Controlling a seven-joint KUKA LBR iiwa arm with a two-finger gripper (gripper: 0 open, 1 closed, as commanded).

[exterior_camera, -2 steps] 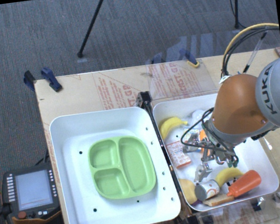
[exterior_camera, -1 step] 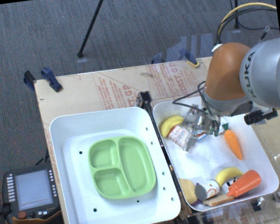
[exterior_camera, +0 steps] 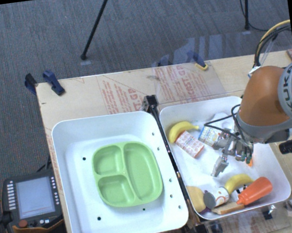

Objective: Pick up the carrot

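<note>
arm: grey KUKA arm point(exterior_camera: 273, 103) with an orange band, enters from the right edge, wrist over the right bin
tool: the tool point(exterior_camera: 223, 160) hangs over the middle of the right bin, pointing down-left; two fingers look slightly spread, nothing seen between them
carrot: orange carrot point(exterior_camera: 254, 190) lies in the lower right corner of the right bin, tilted, thick end toward upper right; apart from the tool, below and right of it
right bin: white bin point(exterior_camera: 274, 168) on the right half of the table, crowded with items
banana: yellow banana point(exterior_camera: 181, 129) at the bin's upper left
packets: red-and-white packet point(exterior_camera: 190, 144) just below the banana; a second small carton point(exterior_camera: 210, 135) beside it to the right
lower row: brownish-yellow round item point(exterior_camera: 197, 197), a small can-like thing point(exterior_camera: 216, 197), a yellow piece point(exterior_camera: 237, 182) just left of the carrot, touching or nearly
left bin: white bin point(exterior_camera: 67, 151) holds a green divided plate point(exterior_camera: 127, 174), three compartments
table: cardboard-covered table point(exterior_camera: 110, 91) under both bins, blue clamp point(exterior_camera: 53, 82) at upper left corner
floor: handheld pendant point(exterior_camera: 31, 203) with screen at lower left
</note>
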